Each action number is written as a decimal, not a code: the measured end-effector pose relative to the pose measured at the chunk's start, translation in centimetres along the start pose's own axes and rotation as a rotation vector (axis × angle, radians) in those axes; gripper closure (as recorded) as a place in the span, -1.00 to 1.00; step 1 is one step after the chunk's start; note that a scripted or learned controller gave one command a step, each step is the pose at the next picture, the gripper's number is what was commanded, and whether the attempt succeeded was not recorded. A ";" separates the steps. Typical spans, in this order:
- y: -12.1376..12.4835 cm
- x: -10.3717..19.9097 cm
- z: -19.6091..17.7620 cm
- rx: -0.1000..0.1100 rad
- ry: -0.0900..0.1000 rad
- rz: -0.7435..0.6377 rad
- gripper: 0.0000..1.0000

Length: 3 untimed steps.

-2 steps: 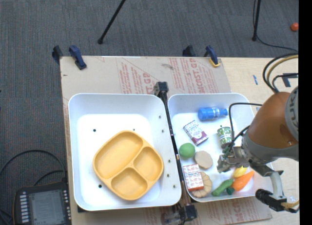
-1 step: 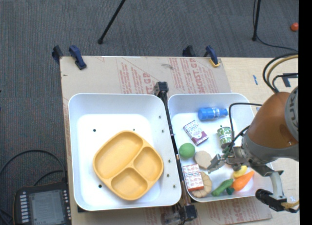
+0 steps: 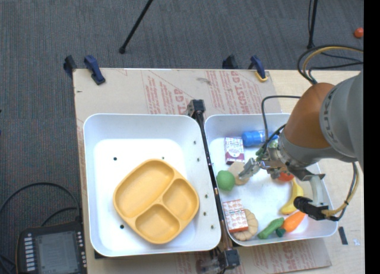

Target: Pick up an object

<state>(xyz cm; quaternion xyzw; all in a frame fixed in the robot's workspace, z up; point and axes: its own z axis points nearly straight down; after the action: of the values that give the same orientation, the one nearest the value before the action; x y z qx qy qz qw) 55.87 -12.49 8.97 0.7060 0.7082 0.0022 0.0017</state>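
On the bench (image 3: pixel 178 89) you see two white bins side by side, and the clamp post (image 3: pixel 198 108) between their top rims serves as your landmark. Below and left of that post, the left bin (image 3: pixel 101 133) holds one thing: a single yellow divided plate (image 3: pixel 155 200) with three compartments, lying flat in the lower middle of the bin.

Right of the post, the right bin (image 3: pixel 217 121) holds the loose objects you may pick from. Counting from the side nearest the post, you find one green ball (image 3: pixel 225 179) against the left wall, and two small red-and-white cartons: one (image 3: pixel 234 149) just below and right of the post, the other (image 3: pixel 236 216) far below it at the bin's lower left. One round tan cracker (image 3: pixel 251 224) touches that lower carton. One blue cylinder (image 3: pixel 253 137) lies near the upper rim. Farther right and lower, you see one green vegetable (image 3: pixel 271 228), one orange carrot (image 3: pixel 293 220) and one yellow banana (image 3: pixel 292 198), close together in the lower right corner.

The gripper (image 3: pixel 248 170) hangs over the bin's middle, just right of the green ball, with a pale tan piece (image 3: pixel 240 173) at its tip. You cannot tell whether that piece sits between the fingers.
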 end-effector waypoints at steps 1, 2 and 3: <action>-0.1 0.1 -0.6 0.009 0.004 -0.003 1.00; -2.9 -8.9 0.5 0.012 0.001 0.003 1.00; -2.6 -7.9 0.5 0.016 0.021 -0.005 -1.00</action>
<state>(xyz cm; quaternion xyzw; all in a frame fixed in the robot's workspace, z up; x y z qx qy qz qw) 53.30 -20.38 8.42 0.7042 0.7099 0.0041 -0.0114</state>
